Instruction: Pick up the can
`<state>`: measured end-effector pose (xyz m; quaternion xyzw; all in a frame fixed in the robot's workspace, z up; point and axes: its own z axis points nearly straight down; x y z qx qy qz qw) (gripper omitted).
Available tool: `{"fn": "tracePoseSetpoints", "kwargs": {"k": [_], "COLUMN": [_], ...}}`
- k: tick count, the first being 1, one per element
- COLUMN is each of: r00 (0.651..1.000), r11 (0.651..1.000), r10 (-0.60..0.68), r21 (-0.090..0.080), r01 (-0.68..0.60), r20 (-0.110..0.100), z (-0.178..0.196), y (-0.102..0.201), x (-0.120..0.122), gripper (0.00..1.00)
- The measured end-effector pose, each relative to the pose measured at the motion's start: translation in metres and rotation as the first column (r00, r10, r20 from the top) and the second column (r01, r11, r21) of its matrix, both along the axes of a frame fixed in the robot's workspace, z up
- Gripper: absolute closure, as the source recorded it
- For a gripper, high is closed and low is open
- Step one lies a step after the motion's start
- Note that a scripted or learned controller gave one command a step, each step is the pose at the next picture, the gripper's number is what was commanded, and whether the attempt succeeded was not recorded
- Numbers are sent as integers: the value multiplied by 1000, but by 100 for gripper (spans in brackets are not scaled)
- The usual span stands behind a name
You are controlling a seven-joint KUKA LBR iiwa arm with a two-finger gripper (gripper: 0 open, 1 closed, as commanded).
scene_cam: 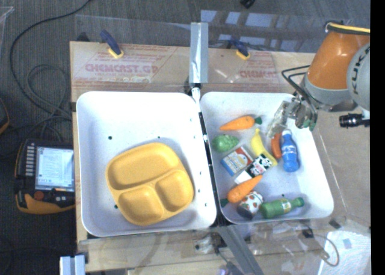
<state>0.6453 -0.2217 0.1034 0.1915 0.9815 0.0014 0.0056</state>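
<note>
White speckled can (249, 203) — well apart from the gripper (287, 117), nearer the camera; grip state unreadable.

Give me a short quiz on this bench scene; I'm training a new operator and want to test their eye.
1. True or false: the yellow tray lies in the view's left bin.
2. How many carrots lie in the right bin?
3. The gripper is seen over: A) the right bin's upper right part; B) the right bin's lower left corner; C) the left bin.

Key: 1 true; 2 two; 3 A.
</note>
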Motion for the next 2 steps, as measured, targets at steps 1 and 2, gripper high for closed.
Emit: {"fn": "tracePoseSetpoints", "kwargs": {"k": [1, 2], "r00": [995, 1000], "r11": [995, 1000], "r10": [96, 4], "r21": [-4, 2], "r01": [-96, -4], "r20": [-5, -7], "z": [115, 149], "y": [-2, 93], "x": [16, 1], "gripper": [100, 100]}}
